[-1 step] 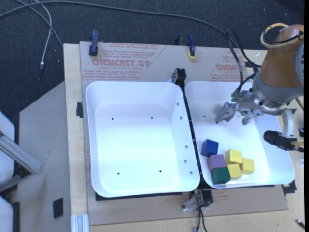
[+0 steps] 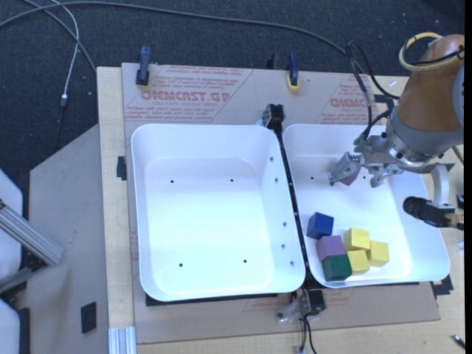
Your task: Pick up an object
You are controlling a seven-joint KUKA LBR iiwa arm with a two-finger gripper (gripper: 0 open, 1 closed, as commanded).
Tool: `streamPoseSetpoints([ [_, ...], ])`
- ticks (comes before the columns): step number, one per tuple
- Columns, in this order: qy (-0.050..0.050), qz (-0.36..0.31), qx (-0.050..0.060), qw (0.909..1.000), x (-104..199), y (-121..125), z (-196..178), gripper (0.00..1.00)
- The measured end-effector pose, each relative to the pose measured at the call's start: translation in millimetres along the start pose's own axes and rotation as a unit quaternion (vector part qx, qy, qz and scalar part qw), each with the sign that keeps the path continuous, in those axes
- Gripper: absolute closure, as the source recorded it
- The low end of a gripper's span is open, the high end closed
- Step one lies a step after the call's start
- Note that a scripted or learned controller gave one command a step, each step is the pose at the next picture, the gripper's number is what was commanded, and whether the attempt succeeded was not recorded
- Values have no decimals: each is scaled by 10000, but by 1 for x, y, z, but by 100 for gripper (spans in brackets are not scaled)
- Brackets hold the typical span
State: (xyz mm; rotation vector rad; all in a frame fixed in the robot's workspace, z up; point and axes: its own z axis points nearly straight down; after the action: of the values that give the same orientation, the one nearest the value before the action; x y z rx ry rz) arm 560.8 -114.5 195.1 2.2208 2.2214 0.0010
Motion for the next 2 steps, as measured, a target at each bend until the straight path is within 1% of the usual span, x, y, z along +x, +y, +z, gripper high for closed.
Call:
streamPoseSetpoints([
  [1,2,1,20,10000,-3,2,43,0],
  [2,3,-3,22,10000,2,-3,87,0],
])
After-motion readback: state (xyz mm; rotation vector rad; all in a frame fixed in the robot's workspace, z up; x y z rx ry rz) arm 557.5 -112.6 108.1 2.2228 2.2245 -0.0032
